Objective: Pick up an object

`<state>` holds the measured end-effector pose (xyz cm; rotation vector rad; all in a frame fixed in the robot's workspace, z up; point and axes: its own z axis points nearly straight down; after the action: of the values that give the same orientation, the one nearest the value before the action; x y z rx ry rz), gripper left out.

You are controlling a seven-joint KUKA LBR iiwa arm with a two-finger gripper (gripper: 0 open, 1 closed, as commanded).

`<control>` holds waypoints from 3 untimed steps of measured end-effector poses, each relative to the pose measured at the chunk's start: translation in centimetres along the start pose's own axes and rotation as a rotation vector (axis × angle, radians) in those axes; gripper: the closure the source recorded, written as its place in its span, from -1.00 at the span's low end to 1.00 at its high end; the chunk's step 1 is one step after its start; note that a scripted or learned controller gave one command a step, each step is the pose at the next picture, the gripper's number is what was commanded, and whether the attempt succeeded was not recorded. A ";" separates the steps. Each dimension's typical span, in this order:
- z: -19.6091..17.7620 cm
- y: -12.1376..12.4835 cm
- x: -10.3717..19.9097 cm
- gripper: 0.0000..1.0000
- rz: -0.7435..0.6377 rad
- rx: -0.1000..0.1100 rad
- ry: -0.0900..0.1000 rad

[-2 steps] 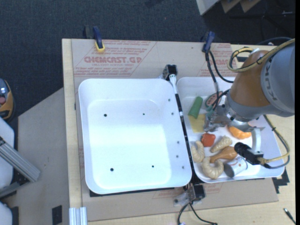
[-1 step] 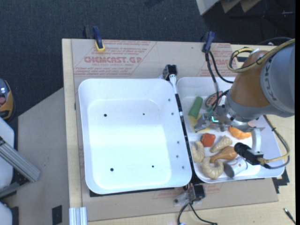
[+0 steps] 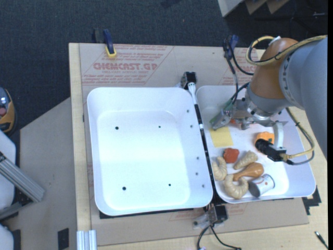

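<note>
The right bin (image 3: 304, 178) holds several small items. A pale yellow square slab (image 3: 222, 137) lies near its left wall, with a red piece (image 3: 231, 154) just below it. An orange piece (image 3: 264, 137) sits to the right, partly behind a black cable. Beige dough-like shapes (image 3: 244, 160) and a brown drumstick-like piece (image 3: 250, 171) crowd the front, beside a small grey and white can (image 3: 261, 185). My gripper (image 3: 231, 117) hangs low over the bin's back left part, just above the yellow slab. The wrist hides its tip.
The left bin (image 3: 99, 105) stands beside the right one, with a black divider (image 3: 200, 132) between them. The grey arm with its orange band (image 3: 273, 69) covers the right bin's back right. Clamps sit on the board's far edge (image 3: 109, 48).
</note>
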<state>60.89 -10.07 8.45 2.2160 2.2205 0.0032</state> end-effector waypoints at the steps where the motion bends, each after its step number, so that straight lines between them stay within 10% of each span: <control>1: 0.3 5.4 -6.2 -1.00 0.007 0.028 0.003; 2: 0.0 3.2 -5.5 -1.00 0.004 0.009 0.003; 3: 0.5 5.1 -4.4 -1.00 0.006 0.035 0.001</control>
<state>65.97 -14.47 7.98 2.2409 2.2311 -0.0353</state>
